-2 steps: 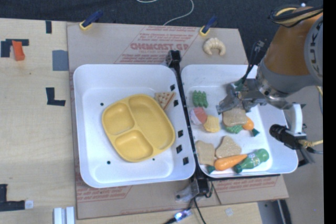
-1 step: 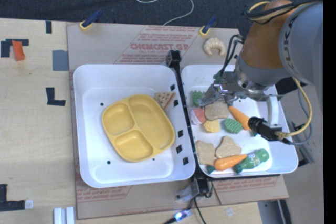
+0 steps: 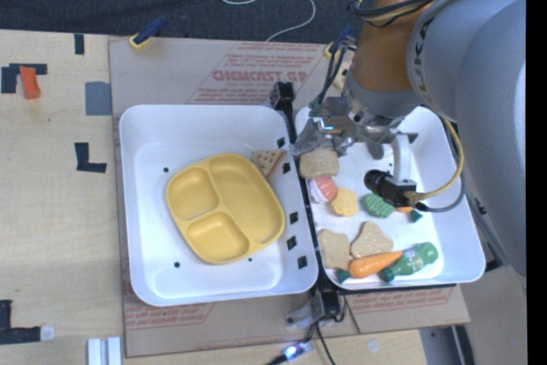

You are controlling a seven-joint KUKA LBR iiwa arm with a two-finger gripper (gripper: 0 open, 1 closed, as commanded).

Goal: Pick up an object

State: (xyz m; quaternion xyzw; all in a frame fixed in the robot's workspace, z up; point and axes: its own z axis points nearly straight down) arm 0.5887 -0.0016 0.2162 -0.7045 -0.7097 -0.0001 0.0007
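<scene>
The pincer of the grey arm is seen low over the back left corner of the right white plastic bin, just above a tan slice of toy bread; how far it is open cannot be told. A yellow three-compartment plastic plate lies in the left white bin.

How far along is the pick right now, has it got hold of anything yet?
Done: the arm has reached in over the right bin, its wrist low above the toast slice at the bin's upper left. In hand: nothing I can confirm; the grip itself is hidden under the wrist. Left: a clear grasp and lift. The carrot, green bottle and yellow tray in the left bin lie untouched.
</scene>
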